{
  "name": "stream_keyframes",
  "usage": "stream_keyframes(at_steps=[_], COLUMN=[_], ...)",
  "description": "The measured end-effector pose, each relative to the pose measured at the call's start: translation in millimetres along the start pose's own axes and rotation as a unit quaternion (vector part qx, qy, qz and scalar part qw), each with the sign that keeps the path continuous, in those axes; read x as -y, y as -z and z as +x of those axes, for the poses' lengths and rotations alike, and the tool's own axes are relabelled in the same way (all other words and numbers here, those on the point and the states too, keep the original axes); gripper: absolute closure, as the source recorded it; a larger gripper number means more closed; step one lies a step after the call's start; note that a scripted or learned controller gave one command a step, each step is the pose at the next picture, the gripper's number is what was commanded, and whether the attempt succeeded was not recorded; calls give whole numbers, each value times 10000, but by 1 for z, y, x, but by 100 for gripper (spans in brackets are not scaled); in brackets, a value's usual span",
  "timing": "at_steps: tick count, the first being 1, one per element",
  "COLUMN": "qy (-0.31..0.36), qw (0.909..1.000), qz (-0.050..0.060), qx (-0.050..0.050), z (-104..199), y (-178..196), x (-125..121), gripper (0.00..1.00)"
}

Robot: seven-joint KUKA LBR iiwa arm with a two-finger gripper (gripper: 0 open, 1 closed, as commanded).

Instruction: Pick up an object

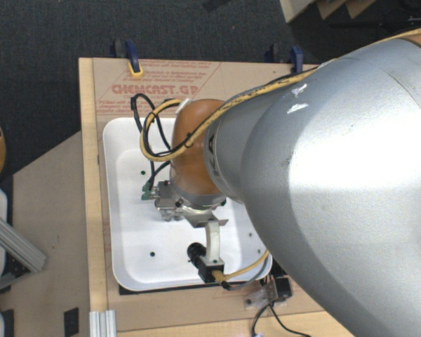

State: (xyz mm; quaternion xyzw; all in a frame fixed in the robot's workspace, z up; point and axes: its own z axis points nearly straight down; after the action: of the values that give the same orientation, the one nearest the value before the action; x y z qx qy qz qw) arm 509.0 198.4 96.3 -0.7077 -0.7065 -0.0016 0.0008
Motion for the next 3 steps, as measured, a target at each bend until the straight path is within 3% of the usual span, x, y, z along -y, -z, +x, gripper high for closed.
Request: stream_keyframes(at_steps=[1, 2, 3], qy=[34, 18, 4], qw=[10000, 9999, 10000], qz=[-61, -97, 47], qx=[-23, -24, 32], z=[30, 27, 27], y=[135, 324, 232], x=[0, -28, -28], gripper=[100, 100, 100])
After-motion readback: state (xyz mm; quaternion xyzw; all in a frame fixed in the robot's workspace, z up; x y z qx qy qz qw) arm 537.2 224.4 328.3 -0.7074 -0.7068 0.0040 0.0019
